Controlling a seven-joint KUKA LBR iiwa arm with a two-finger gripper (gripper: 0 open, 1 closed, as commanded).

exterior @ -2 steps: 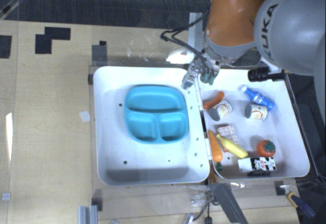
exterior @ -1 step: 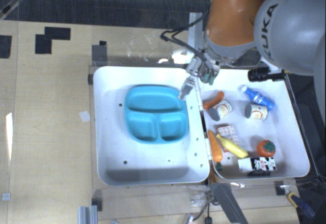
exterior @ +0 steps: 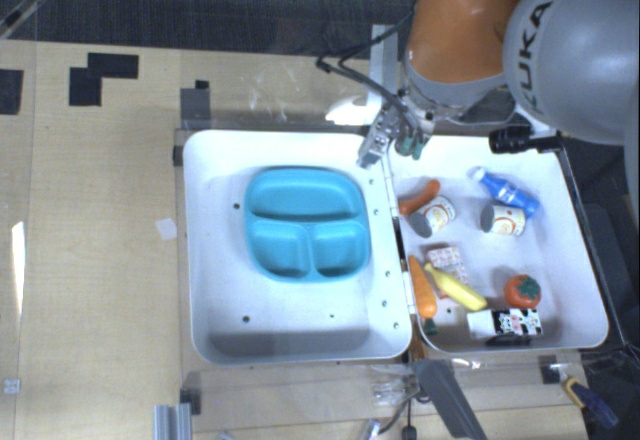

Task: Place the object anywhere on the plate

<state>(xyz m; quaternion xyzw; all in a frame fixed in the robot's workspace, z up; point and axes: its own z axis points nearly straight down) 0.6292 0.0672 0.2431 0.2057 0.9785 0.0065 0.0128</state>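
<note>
Plate [exterior: 305,224]: blue, three compartments, centre of left bin [exterior: 215,323]. Candidate objects lie in right bin [exterior: 585,313]: sausage [exterior: 418,195], banana [exterior: 455,287], carrot [exterior: 424,293], blue bottle [exterior: 505,190]. My gripper [exterior: 392,140] hangs over the bins' top divider; whether my jaws are spread, I cannot tell.

The arm [exterior: 520,18] runs off the picture's top and right edges, so its base is cut away. The end effector [exterior: 395,138], over the seam between the two bins, is too small and blurred to read. The right bin [exterior: 585,258] has its far rim hidden under the arm. The print on the small box [exterior: 515,324] at the near right corner is illegible.
</note>
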